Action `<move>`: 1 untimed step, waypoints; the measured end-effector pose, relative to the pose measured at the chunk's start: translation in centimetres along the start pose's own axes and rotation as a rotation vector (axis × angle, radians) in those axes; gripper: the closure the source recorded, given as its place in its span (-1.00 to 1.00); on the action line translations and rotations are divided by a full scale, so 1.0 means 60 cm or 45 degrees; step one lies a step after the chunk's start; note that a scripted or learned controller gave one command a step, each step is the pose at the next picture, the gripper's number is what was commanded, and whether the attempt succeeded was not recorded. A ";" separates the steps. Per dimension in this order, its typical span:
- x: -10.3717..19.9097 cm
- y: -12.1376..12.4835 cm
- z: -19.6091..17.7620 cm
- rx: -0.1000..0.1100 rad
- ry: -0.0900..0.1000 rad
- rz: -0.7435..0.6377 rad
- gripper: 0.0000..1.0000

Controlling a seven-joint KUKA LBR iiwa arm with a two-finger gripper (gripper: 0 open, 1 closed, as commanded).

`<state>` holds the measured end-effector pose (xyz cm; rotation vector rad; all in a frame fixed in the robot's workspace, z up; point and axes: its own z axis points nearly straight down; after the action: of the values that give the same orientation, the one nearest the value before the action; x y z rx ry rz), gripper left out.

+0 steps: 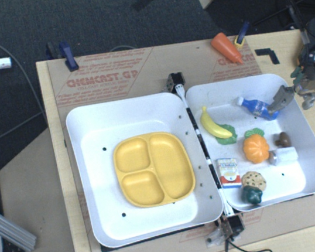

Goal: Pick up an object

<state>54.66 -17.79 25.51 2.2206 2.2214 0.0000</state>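
right bin [309,182]: you have a banana [216,126] at its 10 o'clock, a blue bottle [256,107] at 12 o'clock, an orange [256,148] near the middle, a small brown piece [283,140] and a white block [285,155] at 3 o'clock, a small carton [229,173] at 8 o'clock, a cookie [253,180] with a dark green lump [253,195] at 6 o'clock.
left bin [87,133]: a yellow divided tray [152,169] sits in its middle.
gripper [288,96]: you see it at the right bin's 2 o'clock edge, just beside the blue bottle's cap end.
jaws: you cannot tell from this view whether they are released or clenched.
task's thing: likely the blue bottle, the nearest item; it lies on the bin floor.
done: the arm has reached the bin, in your judgement.
left: grasp and lift; nothing is raised off the floor yet.
outside: an orange carrot [227,48] lies on the bench at 12 o'clock, well apart.
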 end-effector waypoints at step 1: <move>0.037 0.026 0.283 0.001 0.001 0.000 -1.00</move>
<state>56.19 -15.55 8.54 2.2210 2.2222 0.0001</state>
